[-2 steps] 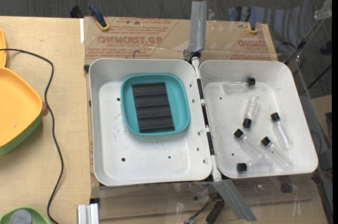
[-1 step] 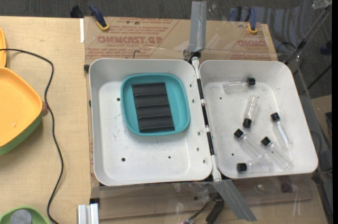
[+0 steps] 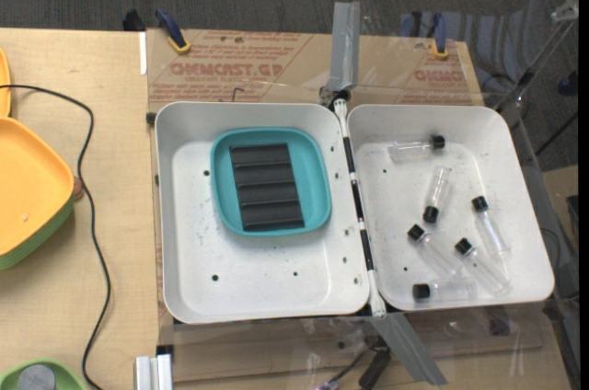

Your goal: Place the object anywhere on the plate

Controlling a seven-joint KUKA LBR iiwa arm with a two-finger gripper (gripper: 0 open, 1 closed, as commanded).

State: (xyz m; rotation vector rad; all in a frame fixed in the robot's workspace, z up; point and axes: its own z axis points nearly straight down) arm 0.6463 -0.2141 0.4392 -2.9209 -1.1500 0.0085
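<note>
Clear vials (image 3: 440,289) blur against the right bin (image 3: 525,195); teal plate (image 3: 271,181) holds a ridged insert.

Clear, glassy tubes (image 3: 438,188) with black caps lie in a smooth white plastic bin (image 3: 525,195); the teal plate (image 3: 317,186) looks glossy, its ribbed black insert (image 3: 266,186) matt.
</note>
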